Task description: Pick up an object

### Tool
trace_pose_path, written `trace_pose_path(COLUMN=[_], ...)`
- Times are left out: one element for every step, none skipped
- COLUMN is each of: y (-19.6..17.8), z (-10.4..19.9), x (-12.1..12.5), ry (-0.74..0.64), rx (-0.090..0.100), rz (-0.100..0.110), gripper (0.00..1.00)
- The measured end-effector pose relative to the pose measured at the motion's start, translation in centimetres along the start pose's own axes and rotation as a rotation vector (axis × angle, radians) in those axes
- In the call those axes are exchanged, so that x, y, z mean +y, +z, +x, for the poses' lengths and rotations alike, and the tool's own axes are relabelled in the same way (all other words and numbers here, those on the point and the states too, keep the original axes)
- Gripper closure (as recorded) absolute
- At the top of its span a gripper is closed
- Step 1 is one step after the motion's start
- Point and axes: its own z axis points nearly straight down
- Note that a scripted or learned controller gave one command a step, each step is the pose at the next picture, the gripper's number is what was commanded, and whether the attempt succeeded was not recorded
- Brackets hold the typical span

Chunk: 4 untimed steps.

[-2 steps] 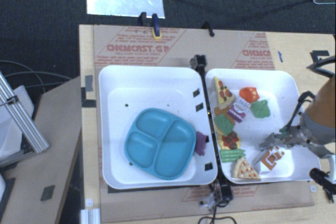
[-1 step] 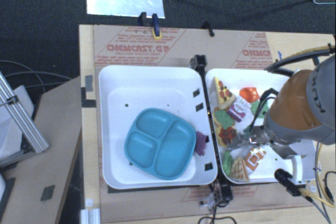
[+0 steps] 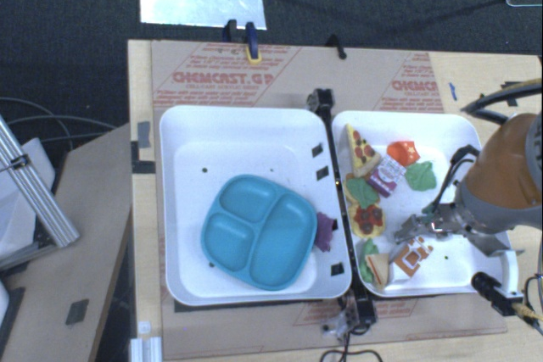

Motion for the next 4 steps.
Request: trace_pose_path(y=[-3.5,0.2,0.1,0.0], z=[-2.6,-2.9,-5.2,-5.0], x=[5.3,9.0,-0.1,4.8], ry=[-0.006,-0.007,0.004,-0.008], rx=[-0.002,0.001,0.003,0.000], rz=[-0.004,-0.002,0.009,-0.003], gripper=[0.00,0.00,0.00,0.00])
